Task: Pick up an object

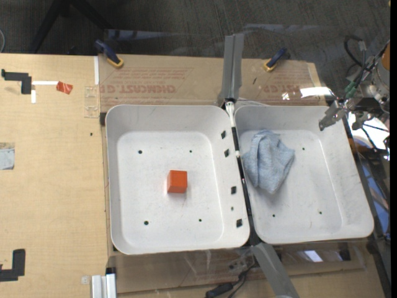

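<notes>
Wooden bench [49, 185] fills the left side of the view, with a brown cardboard sheet [167, 82] lying under the bins and printed with reversed lettering. Two yellow-tipped clamps [110, 54] pin the cardboard along its far edge.

Left bin [124, 228], white and shallow, sits beside the right bin [347, 222]; their inner walls touch along a dark hinged seam in the middle. A grey upright bar [232, 67] stands at the far end of that seam.

Arm enters at the upper right corner, mostly cut off by the frame edge, wrapped in cables. Gripper [332, 115] is at the far right corner of the right bin, just over its rim, well apart from both objects. It is small and cluttered by wires here, so how far the claw is open cannot be told; nothing is seen in it.

Grey cloth [268, 161], crumpled, lies in the right bin near its left wall, toward the far half.

Orange-red block [177, 182], a small cube, sits on the floor of the left bin, roughly centred, clear of all walls.

Small red tag [64, 87] lies on the bench far left, next to a white strip.
</notes>
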Available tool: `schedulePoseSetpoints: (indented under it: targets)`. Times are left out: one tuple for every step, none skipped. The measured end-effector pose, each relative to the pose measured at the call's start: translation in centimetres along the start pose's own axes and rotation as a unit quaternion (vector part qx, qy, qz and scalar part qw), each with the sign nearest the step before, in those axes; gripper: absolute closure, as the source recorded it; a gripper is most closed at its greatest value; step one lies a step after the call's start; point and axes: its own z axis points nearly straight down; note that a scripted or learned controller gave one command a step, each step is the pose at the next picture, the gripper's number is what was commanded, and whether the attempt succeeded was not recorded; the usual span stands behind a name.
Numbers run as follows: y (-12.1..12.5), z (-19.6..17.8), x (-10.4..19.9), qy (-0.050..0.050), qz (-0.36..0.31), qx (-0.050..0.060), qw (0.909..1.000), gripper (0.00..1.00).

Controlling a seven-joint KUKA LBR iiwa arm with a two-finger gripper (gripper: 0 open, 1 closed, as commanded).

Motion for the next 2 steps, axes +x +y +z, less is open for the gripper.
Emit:
schedulePoseSetpoints:
  targets:
    - [-5.0, 12.0, 5.7, 0.0, 0.122, 0.001, 0.9925, 0.0]
    - [1.2, 14.9, 9.3, 0.0, 0.114, -0.004, 0.9934, 0.0]
